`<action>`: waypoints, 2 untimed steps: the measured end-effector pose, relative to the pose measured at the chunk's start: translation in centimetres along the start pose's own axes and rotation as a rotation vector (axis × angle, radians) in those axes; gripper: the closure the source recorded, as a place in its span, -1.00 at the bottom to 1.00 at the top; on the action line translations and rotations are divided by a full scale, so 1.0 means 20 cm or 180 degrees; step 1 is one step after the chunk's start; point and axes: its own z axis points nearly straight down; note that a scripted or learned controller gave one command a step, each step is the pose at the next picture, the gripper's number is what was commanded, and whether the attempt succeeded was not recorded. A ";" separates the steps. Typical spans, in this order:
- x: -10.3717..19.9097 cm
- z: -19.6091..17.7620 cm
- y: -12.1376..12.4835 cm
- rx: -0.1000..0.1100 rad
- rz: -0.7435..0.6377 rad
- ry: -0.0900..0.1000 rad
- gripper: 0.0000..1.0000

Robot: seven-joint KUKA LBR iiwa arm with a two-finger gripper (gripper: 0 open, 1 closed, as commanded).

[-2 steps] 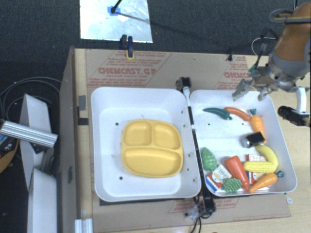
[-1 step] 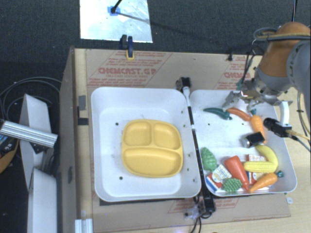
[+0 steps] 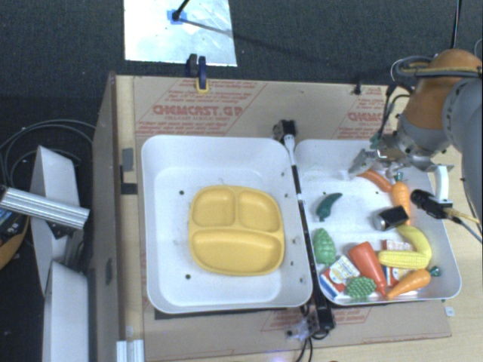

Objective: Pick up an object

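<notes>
Broadly, the table (image 3: 249,100) carries two white bins: the left bin (image 3: 162,225) holds a yellow divided plate (image 3: 236,228), the right bin (image 3: 332,168) a heap of toy food. Nearest the gripper (image 3: 375,159) lies an orange carrot (image 3: 376,179), far-right in that bin; it looks light, rigid plastic, smooth and likely slippery, best pinched across its thicker middle. The grey arm (image 3: 441,100) leans in from the right, wrist tipped down-left. Whether the fingers are spread or pressed together, I cannot tell.
</notes>
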 end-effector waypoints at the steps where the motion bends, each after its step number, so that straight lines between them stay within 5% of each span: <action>1: 0.00 -0.06 0.00 -0.0009 -0.0005 -0.0002 1.00; 2: 0.00 -0.05 0.00 -0.0007 -0.0005 -0.0002 -1.00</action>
